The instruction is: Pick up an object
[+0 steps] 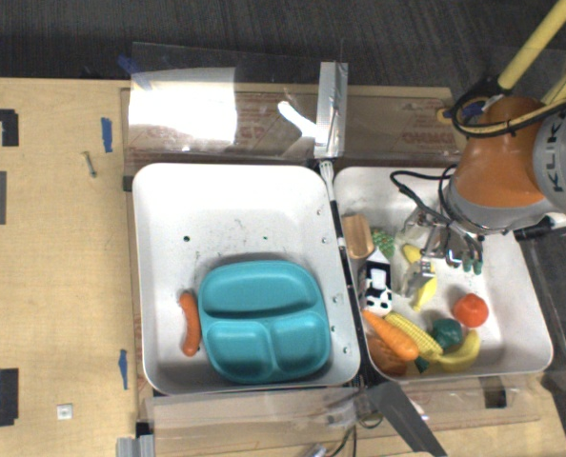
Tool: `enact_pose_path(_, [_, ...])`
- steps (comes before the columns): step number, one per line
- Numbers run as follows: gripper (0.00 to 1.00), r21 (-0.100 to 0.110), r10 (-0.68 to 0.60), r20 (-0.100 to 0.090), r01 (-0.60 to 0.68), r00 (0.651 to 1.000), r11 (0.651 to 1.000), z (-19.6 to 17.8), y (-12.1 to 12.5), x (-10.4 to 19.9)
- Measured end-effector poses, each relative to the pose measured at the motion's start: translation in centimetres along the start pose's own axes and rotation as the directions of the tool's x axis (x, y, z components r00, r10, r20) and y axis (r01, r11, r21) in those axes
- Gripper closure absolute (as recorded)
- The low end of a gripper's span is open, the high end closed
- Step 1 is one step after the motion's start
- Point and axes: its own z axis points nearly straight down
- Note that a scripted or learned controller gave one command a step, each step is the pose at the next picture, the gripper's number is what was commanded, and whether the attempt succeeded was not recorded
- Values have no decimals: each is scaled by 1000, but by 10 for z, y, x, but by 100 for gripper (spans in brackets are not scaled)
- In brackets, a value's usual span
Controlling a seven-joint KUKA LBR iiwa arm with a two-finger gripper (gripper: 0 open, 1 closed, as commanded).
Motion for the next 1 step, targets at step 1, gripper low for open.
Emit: enact_pose_path(1, [0,0,50,2,-50,999,999,-1,15,39])
